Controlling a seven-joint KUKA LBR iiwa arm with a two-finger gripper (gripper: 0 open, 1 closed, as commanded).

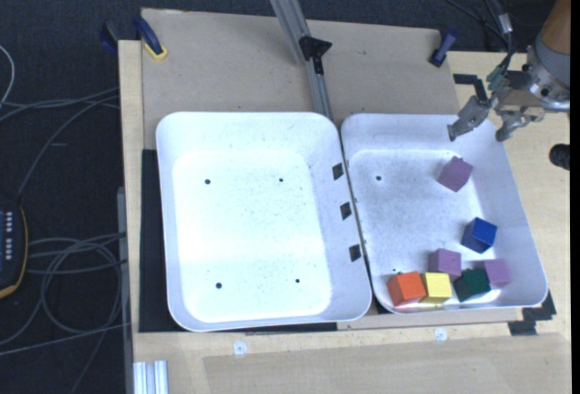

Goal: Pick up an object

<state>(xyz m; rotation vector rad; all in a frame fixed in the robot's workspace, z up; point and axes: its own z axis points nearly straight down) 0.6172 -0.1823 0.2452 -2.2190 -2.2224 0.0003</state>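
The right bin (520,229) is the landmark here, and every place below is given relative to it.

Far to the left of the right bin, on the dark floor, some grey cables (54,247) lie in loops. Closer, the left bin (177,202) stands just beside the right bin, and their edges meet along the middle, where small black clips (345,210) sit. Behind the two bins a grey metal pole (288,7) goes up and away at a slant, and blue clamps (148,37) hold the far edge of the wooden bench (236,66).

Inside the right bin, near its front edge, several cubes stand in a row. An orange cube (407,287) is the most left, touching a yellow cube (438,286), then comes a green cube (472,283), and a small purple cube (496,271) is at the right end. Another purple cube (445,260) is just behind the yellow one. A blue cube (479,235) stands alone near the right wall of the bin. A tilted purple cube (455,174) lies more to the back of the bin, apart from the others.

Above the back right corner of the right bin the gripper (479,127) hangs, behind the tilted purple cube and not touching it. Its fingers (459,129) are apart, and nothing is between them.
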